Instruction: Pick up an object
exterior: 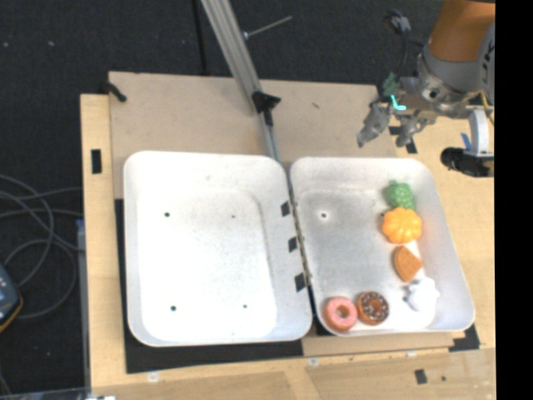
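Contents, right bin point(333, 248): green piece point(400, 195), orange pumpkin point(401, 225), tan piece point(407, 263), white piece point(421, 294), pink doughnut point(340, 312), brown doughnut point(372, 307). All likely light, hard plastic; doughnuts best pinched across the ring. Gripper point(390, 130) hovers above the bin's far edge, fingers spread, holding nothing.
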`<action>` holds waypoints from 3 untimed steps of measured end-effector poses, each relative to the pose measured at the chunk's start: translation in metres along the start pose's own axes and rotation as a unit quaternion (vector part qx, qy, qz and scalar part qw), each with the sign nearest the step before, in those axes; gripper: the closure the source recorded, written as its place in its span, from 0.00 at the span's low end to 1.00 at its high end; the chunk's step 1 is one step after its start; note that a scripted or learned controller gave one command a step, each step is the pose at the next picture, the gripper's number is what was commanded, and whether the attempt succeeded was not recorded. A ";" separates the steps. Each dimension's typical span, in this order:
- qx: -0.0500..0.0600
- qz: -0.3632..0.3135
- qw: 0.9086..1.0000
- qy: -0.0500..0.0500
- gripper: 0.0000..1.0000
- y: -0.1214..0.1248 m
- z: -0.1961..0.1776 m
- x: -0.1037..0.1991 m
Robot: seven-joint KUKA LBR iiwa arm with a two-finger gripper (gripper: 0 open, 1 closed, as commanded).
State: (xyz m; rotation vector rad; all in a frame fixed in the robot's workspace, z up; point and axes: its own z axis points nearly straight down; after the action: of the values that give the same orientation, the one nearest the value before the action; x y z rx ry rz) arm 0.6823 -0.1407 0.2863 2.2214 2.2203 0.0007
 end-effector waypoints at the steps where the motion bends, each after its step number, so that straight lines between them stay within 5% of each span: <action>1: 0.000 0.000 1.000 0.000 0.00 0.000 0.000 0.000; 3: 0.003 0.000 1.000 0.000 0.00 0.001 0.115 0.002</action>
State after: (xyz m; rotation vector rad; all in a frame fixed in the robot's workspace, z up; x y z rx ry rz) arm 0.6834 -0.1391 0.1716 2.2247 2.2226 -0.0054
